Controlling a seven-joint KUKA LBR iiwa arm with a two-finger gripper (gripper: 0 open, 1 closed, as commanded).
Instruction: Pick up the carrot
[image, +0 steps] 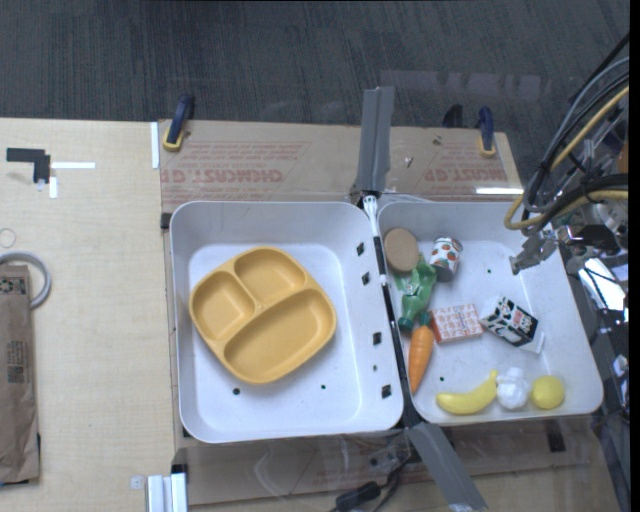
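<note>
The carrot is orange with a green leafy top. It lies lengthwise along the left wall of the right bin, tip towards the front. My gripper hangs at the bin's right side amid cables, well to the right of the carrot and somewhat further back. Nothing shows in its grasp.
A red-and-white box touches the carrot's right side. The right bin also holds a brown disc, a small can, a black-and-white carton, a banana, a white lump and a lemon. A yellow divided plate lies in the left bin.
</note>
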